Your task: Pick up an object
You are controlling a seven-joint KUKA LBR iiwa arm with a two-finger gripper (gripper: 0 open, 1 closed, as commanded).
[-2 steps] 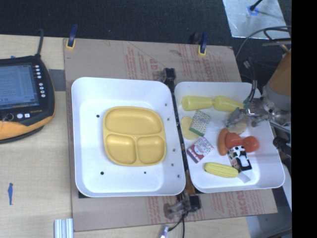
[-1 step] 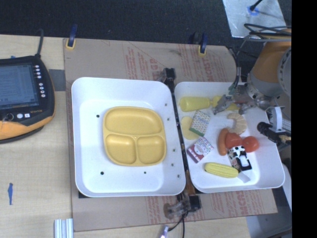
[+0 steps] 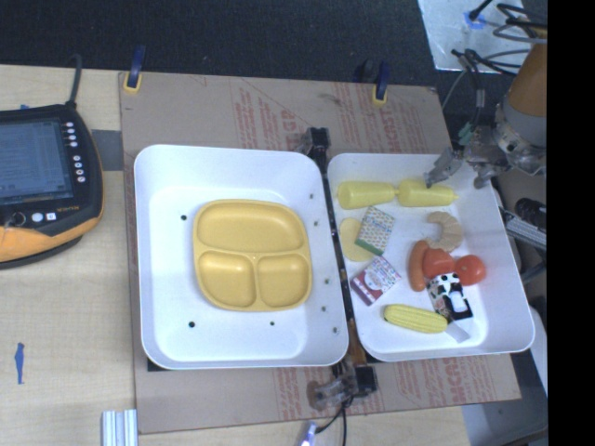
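Camera view: at upper right the claw [image 3: 457, 167], fingers spread and holding nothing, hangs over the right bin [image 3: 507, 337] just above a yellow piece [image 3: 426, 194]; the left bin [image 3: 158, 333] holds a yellow tray [image 3: 251, 254]

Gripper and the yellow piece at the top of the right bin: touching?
Cannot tell. In the camera view the gripper overlaps the yellow piece's upper edge, but the slanted angle shows neither contact nor gap.

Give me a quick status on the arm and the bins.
Gripper over right bin's far edge, holding nothing seen. Nearest: yellow piece. Other toys crowd close.
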